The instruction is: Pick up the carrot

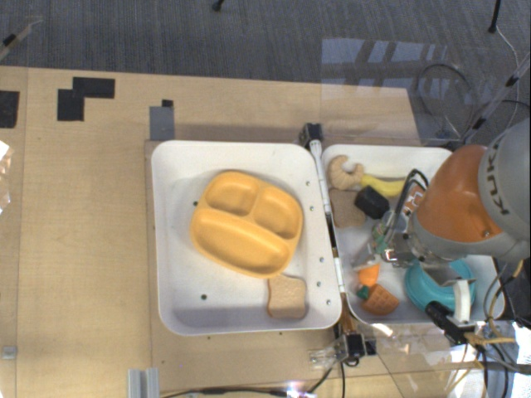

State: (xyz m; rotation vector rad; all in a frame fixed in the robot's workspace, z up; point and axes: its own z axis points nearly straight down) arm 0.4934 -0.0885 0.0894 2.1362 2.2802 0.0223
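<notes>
The carrot [381, 300], a short orange cone with a bit of green at its left end, lies near the front of the right bin [355, 305]. A smaller orange piece [369, 273] sits just behind it. My gripper [385, 244] hangs over the middle of the right bin, a little behind and above the carrot. It sits under the arm's orange band [455, 199]. Nothing shows between the gripper and the carrot, and they look apart.
In the right bin lie a yellow banana [387, 186], a beige piece [342, 172], a black block [371, 201] and a teal object [431, 288]. The left bin [166, 222] holds a yellow divided plate [246, 222] and a toast slice [287, 297].
</notes>
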